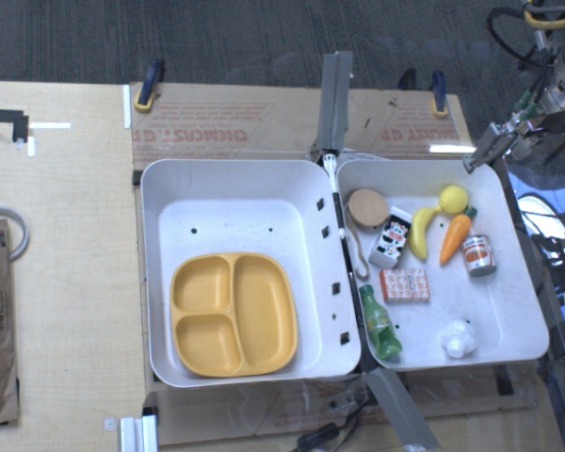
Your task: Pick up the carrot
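Carrot point(455, 236) lies unobstructed between banana point(420, 232) and can point(478, 254); tool point(485, 149) too indistinct to tell its grip.

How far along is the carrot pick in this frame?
Nothing looks done yet. The carrot lies in the right bin, between the banana and a small can. The pincer sits at that bin's upper right edge, away from the carrot. Approach, grasp and lift all remain.

A: Where does the camera sit?
B: High above the bench, looking down at a slant on the left bin point(160, 252) and right bin point(518, 281), from the near side.
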Robot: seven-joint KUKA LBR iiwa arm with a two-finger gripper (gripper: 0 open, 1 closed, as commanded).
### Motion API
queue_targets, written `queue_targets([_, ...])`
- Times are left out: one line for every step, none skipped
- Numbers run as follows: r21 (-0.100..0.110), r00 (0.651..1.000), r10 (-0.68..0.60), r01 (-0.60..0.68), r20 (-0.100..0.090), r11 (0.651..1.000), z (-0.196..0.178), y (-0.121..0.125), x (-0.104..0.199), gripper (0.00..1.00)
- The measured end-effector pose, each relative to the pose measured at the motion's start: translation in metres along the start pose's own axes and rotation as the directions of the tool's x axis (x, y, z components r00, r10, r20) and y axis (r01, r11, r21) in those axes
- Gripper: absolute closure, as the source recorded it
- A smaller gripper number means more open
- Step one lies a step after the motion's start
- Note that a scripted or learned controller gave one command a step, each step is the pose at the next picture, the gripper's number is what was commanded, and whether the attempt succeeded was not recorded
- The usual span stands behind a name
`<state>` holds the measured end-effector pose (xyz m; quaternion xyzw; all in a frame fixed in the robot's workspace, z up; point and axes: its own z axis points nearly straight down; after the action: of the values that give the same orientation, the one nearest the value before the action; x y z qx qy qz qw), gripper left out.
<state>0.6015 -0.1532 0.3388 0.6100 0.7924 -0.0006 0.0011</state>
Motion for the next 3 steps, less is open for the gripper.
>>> queue_targets([0.000, 0.993, -0.119, 0.119, 0.000, 0.993, -0.075, 0.014, -0.015, 0.00])
queue_targets([0.002, 0.988, -0.152, 0.152, -0.001, 0.988, 0.072, 0.047, -0.047, 0.00])
queue_targets([-0.008, 0.974, -0.225, 0.225, 0.006, 0.974, 0.230, 0.046, -0.061, 0.00])
